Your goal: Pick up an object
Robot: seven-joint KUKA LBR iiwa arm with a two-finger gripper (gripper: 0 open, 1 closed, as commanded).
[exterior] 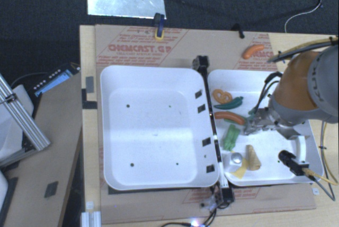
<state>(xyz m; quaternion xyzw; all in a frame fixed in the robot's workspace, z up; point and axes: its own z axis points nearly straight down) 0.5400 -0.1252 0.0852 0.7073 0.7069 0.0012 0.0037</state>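
Orange-red and glossy, the toy sausage (229,118) lies on its side near the middle of the right bin (249,80), and it is the piece closest to the gripper (253,124), which hangs just off the sausage's right end (whether the jaws are spread or pressed together I cannot tell from this angle). It looks like light moulded plastic, stiff and smooth, so it would likely roll or squirt out of a pinch on its rounded ends. The surer hold is across the middle of its length.

Just above it sit a dark green pepper (233,102) and a pretzel (222,96). Just below lies a green block (231,137), then a silver disc (235,158), a tan cone (253,157) and a yellow scrap (240,171) towards the near wall. A second orange sausage (253,51) rests outside the bins on the cardboard sheet (180,45). The left bin (153,130) lies alongside.

Red block lettering is printed on the cardboard above both bins, but it is too blurred to read with any confidence.
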